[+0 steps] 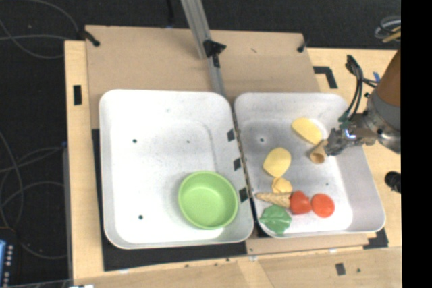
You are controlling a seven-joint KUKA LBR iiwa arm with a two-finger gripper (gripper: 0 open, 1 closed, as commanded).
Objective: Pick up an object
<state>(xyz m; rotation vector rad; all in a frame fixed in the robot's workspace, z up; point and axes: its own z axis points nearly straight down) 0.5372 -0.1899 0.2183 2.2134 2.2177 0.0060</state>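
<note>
The right bin (358,212) holds several small items. There is a pale yellow lump (308,129) at the back and a second yellow lump (277,162) in the middle. A small yellow piece (281,185) lies above a tan cone (272,197). At the front sit two red balls (300,202) (322,205) and a green piece (275,219). My gripper (335,143) reaches in over the bin's right side. A small tan cylinder (316,157) sits right at its tip; whether it is gripped is unclear.
A green bowl (208,199) stands in the front right of the left bin (135,118). A slanted metal pole (192,10) rises behind the bins. The divider between the bins runs down the middle. Cables hang by the arm's wrist at the right.
</note>
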